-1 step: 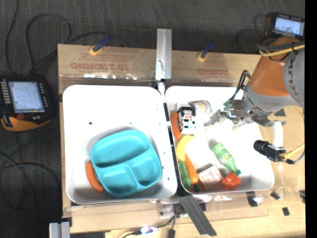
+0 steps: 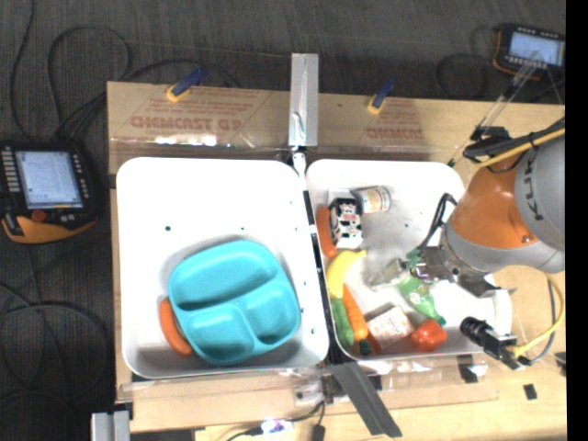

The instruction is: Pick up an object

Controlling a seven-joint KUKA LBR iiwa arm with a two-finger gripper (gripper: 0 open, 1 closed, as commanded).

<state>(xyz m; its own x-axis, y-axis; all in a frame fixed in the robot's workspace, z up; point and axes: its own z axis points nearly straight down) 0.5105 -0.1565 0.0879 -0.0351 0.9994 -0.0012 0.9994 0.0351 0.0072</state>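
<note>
1. The arm point(image 2: 514, 219) reaches in from the right and hangs over the right bin point(image 2: 404, 175). Its gripper point(image 2: 415, 269) is low, near the middle of that bin.
2. It is too hard to tell if the gripper is wide or narrow — the picture is too blurry there. Nothing can be seen held in it.
3. The things to pick from lie in the right bin: a yellow banana point(image 2: 342, 269), a green thing point(image 2: 418, 297) just beside the gripper, a red thing point(image 2: 427, 335), a little box point(image 2: 388, 324), a carrot point(image 2: 346, 318), a small can point(image 2: 372, 198) and a black-and-white toy point(image 2: 345, 220).
4. The left bin point(image 2: 147, 191) holds a blue tray point(image 2: 234, 299) with an orange thing point(image 2: 173, 327) peeking out from under it. They are far from the gripper.
5. The green thing looks like the best pick — it is the closest.
6. To do it well, the gripper should go straight down over the middle of one thing, not two.
7. The toys are packed close, so a slow close helps. A fast grab could push things away or slip off.
</note>
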